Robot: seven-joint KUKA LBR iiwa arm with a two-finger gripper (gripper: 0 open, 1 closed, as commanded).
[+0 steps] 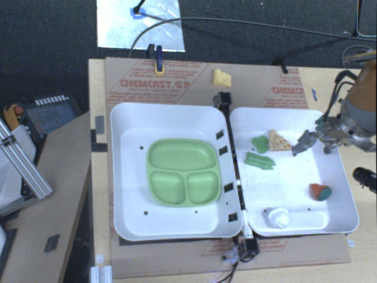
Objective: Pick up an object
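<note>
The gripper [316,141] is hovering over the right bin [341,184] with its jaws apart and nothing between them. The likely targets are lying in that bin: a tan wedge [279,140] just left of the gripper, green pieces [259,160] beyond it, and a red object [320,191] below. This appears to be the approach step; the next move calls for lowering onto one object and closing.
</note>
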